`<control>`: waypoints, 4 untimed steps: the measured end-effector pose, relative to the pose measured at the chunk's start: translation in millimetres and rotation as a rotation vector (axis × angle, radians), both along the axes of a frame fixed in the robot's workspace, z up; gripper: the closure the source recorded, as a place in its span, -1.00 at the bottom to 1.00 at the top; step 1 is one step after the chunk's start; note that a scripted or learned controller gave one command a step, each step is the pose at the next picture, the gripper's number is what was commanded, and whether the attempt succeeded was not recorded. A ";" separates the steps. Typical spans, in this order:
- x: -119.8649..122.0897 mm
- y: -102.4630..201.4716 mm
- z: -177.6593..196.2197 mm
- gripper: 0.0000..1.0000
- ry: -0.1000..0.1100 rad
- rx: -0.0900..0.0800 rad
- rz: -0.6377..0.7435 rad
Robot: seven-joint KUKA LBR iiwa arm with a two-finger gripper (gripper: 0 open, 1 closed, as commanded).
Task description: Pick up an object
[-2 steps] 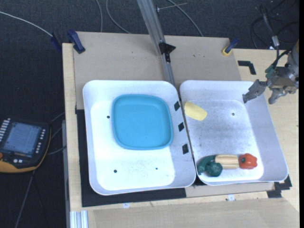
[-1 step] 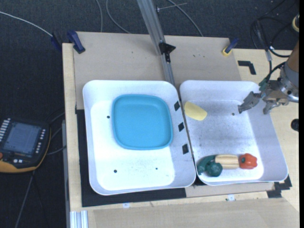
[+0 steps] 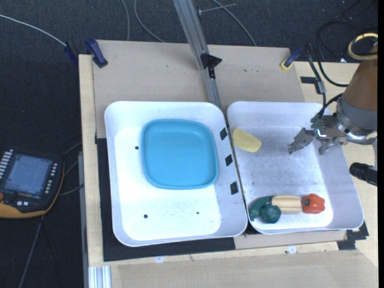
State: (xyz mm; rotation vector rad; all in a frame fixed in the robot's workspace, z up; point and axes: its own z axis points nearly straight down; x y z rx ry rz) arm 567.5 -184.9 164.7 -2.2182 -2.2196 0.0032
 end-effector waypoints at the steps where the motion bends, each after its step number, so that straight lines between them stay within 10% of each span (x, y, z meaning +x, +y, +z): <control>1: -3.2 0.5 -42.2 -1.00 -0.001 0.000 0.000; 2: -1.8 0.3 -29.3 1.00 -0.006 -0.001 0.000; 4: -8.9 10.7 82.7 1.00 -0.009 -0.002 0.000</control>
